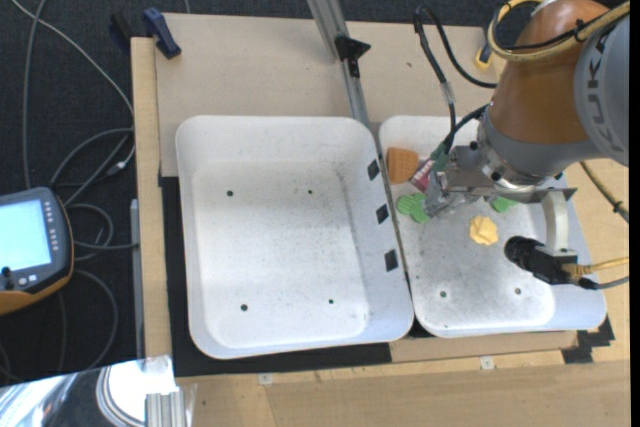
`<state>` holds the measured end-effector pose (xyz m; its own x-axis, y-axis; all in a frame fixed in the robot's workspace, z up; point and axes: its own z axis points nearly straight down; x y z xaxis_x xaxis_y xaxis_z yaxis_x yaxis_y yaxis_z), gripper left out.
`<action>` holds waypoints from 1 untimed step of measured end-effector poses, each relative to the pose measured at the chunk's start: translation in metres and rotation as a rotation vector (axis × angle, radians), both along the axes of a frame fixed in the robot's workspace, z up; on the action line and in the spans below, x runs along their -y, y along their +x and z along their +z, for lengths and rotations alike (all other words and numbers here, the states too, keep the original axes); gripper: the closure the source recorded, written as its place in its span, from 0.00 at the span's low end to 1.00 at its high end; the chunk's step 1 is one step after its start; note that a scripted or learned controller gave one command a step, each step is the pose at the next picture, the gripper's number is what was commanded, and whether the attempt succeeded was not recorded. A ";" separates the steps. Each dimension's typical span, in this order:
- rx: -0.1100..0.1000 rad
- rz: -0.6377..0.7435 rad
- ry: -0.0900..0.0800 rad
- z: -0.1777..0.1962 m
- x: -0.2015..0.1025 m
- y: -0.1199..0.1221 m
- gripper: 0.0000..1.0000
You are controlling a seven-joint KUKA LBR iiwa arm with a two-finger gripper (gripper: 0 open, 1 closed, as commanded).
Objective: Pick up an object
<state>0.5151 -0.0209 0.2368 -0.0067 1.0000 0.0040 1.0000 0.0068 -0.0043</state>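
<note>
Camera view: arm is reaching in from the right, gripper (pixel 440 198) hanging low over the green piece (pixel 411 207) at the right bin's (pixel 480 310) left side, likely lining up a grab. Can't tell whether it's clenched or released. Yellow piece (pixel 484 231) is lying just right.

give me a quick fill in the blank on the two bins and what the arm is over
1. The gripper is over the ___ bin as the camera sees it.
2. The yellow object lies in the same bin as the ___ object near the divider.
3. The object just below the gripper is ___ in colour.

Missing words: right; orange; green
</note>
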 end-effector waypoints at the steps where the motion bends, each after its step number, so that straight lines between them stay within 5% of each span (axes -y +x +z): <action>1: -0.001 0.000 0.000 -0.012 -0.054 0.002 1.00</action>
